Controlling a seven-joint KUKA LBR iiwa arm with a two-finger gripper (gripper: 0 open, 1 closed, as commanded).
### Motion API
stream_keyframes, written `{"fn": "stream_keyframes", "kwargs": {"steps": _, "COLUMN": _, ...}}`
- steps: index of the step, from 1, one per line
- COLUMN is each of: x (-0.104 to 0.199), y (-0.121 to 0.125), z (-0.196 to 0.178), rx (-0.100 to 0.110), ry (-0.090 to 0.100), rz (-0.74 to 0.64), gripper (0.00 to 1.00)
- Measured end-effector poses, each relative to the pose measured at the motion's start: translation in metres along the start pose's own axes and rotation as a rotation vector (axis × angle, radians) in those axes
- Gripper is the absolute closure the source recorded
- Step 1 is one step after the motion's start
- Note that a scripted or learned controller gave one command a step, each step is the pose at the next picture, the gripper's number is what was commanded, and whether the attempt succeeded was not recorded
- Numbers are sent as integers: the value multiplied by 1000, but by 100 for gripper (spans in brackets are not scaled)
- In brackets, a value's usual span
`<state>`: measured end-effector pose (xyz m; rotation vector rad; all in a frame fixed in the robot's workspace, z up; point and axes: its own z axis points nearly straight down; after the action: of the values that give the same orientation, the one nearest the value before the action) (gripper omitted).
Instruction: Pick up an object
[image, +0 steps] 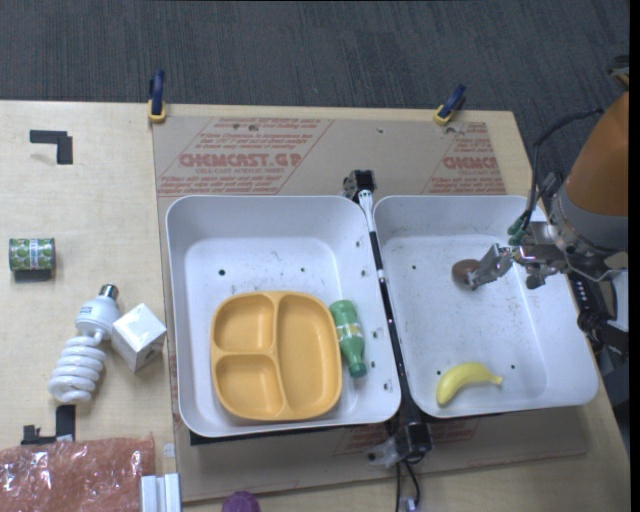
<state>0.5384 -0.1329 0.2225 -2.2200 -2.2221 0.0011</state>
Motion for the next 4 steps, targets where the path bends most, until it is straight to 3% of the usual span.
{"fn": "stream_keyframes", "kwargs": {"steps": 1, "x": -21, "y": 40, "z": 130, "rx": -1, "ry": 0, "rz": 2, "gripper": 0}}
{"fn": "stream_keyframes", "kwargs": {"steps": 2, "x": -19, "y": -24, "z": 130, "rx": -1, "ry": 0, "rz": 3, "gripper": 0}}
{"fn": "stream_keyframes", "kwargs": {"steps": 3, "x": 18, "y": -61, "z": 130, "rx": 0, "ry": 1, "rz": 3, "gripper": 0}}
{"fn": "stream_keyframes", "kwargs": {"steps": 4, "x": 17, "y": -59, "z": 120, "rx": -3, "ry": 0, "rz": 5, "gripper": 100}}
